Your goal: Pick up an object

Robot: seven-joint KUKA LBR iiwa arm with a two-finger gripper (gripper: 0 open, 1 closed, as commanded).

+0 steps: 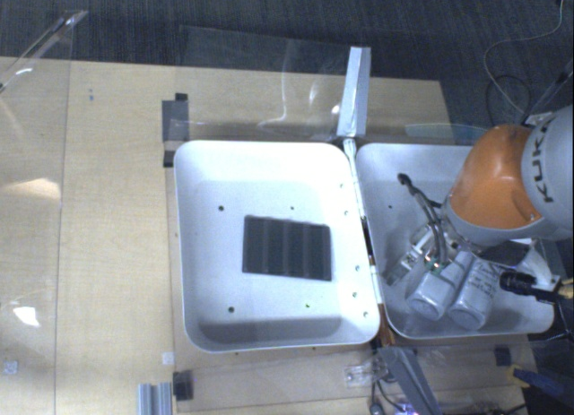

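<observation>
A dark, ribbed rectangular pad (pixel 287 247) lies flat in the middle of the left white bin (pixel 202 225). The arm, with its orange band (pixel 493 180), reaches down into the right white bin (pixel 395 167). My gripper (pixel 448 297) sits low over the front part of that bin, close to its floor. The grey gripper body hides whatever lies beneath it. A small pale, shiny piece (pixel 400 269) shows just left of the gripper, and I cannot tell whether it is an object or part of the tool.
A black cable (pixel 414 191) runs from the wrist across the back of the right bin. The wall between the two bins (pixel 363 225) stands just left of the gripper. A clear plastic sheet (pixel 269 82) and a metal post (pixel 354 90) stand behind the bins.
</observation>
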